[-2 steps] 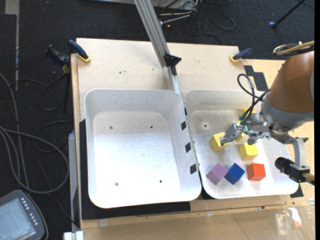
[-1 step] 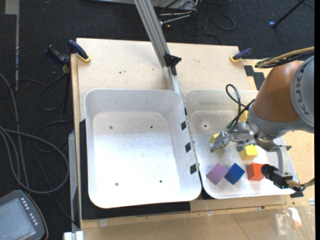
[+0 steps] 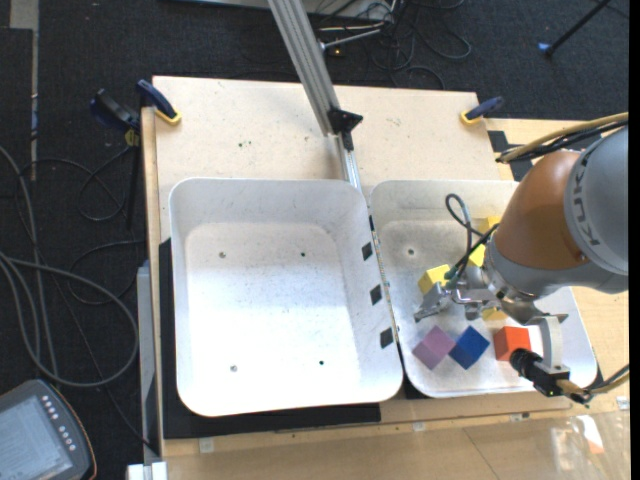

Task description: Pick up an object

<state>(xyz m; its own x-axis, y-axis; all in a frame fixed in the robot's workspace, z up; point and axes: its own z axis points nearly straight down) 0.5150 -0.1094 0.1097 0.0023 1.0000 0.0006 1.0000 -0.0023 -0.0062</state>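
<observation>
In the right bin [image 3: 400,218] lie a purple block [image 3: 434,347], a blue block [image 3: 469,347], an orange-red block [image 3: 512,340] and a yellow block [image 3: 437,277]. The arm reaches in from the right, its orange band and grey wrist covering much of the bin. My gripper [image 3: 447,301] hangs low over the bin, just below the yellow block and above the purple and blue ones. A yellow piece [image 3: 492,315] peeks out beside the wrist. Nothing visible sits between the fingers.
The left bin [image 3: 265,288] sits beside the right one on a beige board. A metal pole [image 3: 305,53] slants down from the back to the bins' shared edge. Clamps [image 3: 155,103] hold the board's back corners. Cables trail on the floor.
</observation>
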